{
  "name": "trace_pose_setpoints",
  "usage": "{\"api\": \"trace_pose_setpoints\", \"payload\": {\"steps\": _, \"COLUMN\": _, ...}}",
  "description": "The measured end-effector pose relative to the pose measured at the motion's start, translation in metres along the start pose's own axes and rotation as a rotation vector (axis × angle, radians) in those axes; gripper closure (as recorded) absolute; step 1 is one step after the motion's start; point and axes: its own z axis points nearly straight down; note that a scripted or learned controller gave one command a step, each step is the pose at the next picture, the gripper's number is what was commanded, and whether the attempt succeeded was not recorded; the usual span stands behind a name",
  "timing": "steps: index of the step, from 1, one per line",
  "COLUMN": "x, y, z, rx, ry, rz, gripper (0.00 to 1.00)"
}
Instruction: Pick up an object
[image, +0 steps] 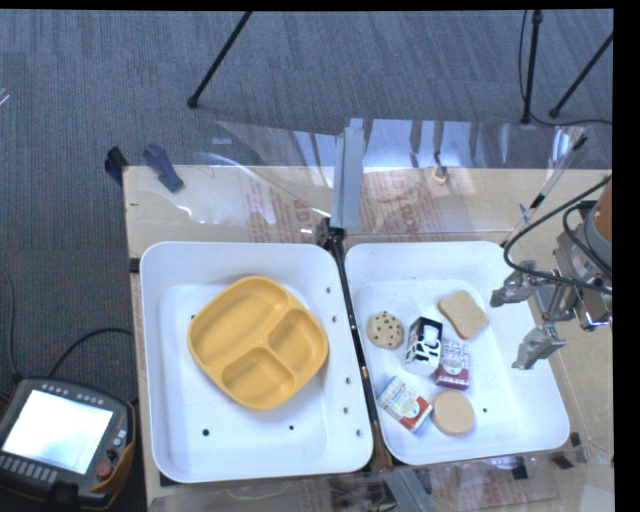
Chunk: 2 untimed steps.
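the fingers (527, 322) are spread open with nothing between them, one tip near the right bin's (500, 450) far right side and the other lower over its right wall, so the gripper hangs at the bin's right edge, apart from every item. that stance suits a pick not yet begun: open wide and off to the side, it probably waits to be sent over a target.

the things to choose from lie bunched in the left-middle of the right bin, probably tipped in loose. counted: one chocolate-chip cookie (385, 329) on the left, one slice of toast (463, 314) at the far side, one black-and-white carton (425, 345) tilted in the middle, one dark red packet (454, 365) touching it on the right, one red-and-white packet (404, 402) near the front, and one round tan biscuit (453, 411) just beside that. six items in all. the toast lies nearest the fingers and stands a little clear of the others, so it looks the easiest reach.

the left bin (170, 440) carries one yellow divided plate (258, 341) with three compartments. both bins sit side by side on the table (240, 205).
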Motion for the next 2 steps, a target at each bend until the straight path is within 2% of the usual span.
{"api": "trace_pose_setpoints", "payload": {"steps": 1, "x": 0.014, "y": 0.024, "z": 0.119, "rx": 0.0, "ry": 0.004, "rz": 0.24, "gripper": 0.0}}
{"api": "trace_pose_setpoints", "payload": {"steps": 2, "x": 0.005, "y": 0.08, "z": 0.192, "rx": 0.002, "ry": -0.009, "rz": -0.108, "gripper": 0.0}}
